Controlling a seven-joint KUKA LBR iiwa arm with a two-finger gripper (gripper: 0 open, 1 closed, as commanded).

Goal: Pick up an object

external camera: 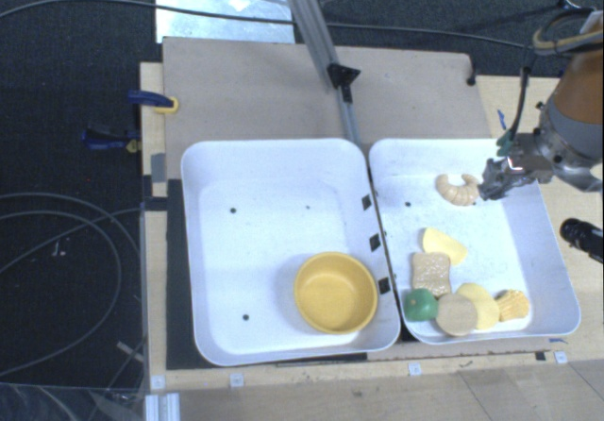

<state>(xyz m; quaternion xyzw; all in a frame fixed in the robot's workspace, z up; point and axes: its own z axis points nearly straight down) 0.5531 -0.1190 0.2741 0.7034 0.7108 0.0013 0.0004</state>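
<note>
The right bin (547, 240) holds a curled beige piece (458, 189) near its far side. Lower down lie a yellow wedge (442, 244), a tan cracker (430, 271), a green ball (421, 305), a round beige disc (457, 314), a yellow disc (481, 301) and a small ridged yellow piece (512, 304). My gripper (494, 183) hangs just right of the curled piece, low over the bin. Nothing shows between its fingers.
The left bin (236, 221) holds a yellow bowl (335, 292) at its near right corner. A grey pole (311, 23) slants down to the seam between the bins. Blue and yellow clamps (142, 117) sit on the bench's left edge.
</note>
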